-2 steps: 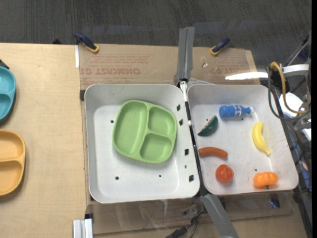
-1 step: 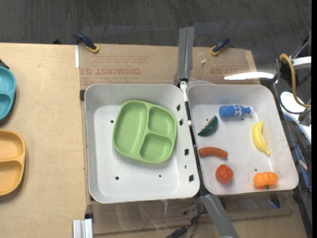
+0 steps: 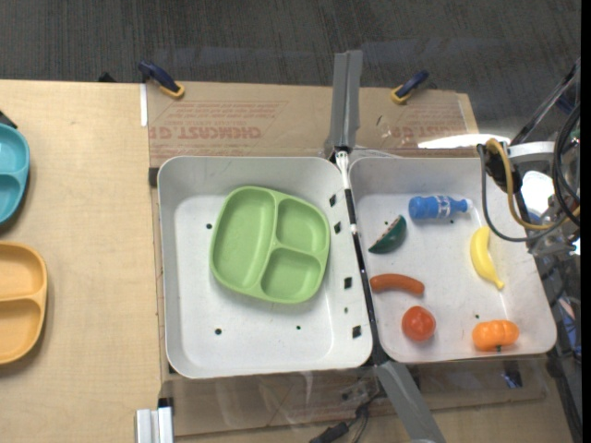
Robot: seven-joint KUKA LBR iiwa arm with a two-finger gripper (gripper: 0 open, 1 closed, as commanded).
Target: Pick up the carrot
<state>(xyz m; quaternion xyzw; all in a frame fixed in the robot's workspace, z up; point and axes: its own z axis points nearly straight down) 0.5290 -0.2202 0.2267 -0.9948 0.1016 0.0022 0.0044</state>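
The carrot (image 3: 397, 284) is a short orange-red stick lying flat in the right bin (image 3: 459, 168), near that bin's left wall and about halfway down. Nothing touches it. Part of the arm, with yellow and black cables (image 3: 506, 185), hangs over the right bin's right rim, well to the right of the carrot.
The right bin also holds a blue bottle (image 3: 438, 208), a dark green wedge (image 3: 390, 234), a yellow banana (image 3: 484, 257), a red tomato (image 3: 417, 323) just below the carrot and an orange pumpkin (image 3: 495, 335). In the left bin (image 3: 185, 340) sits a green divided plate (image 3: 271, 244).
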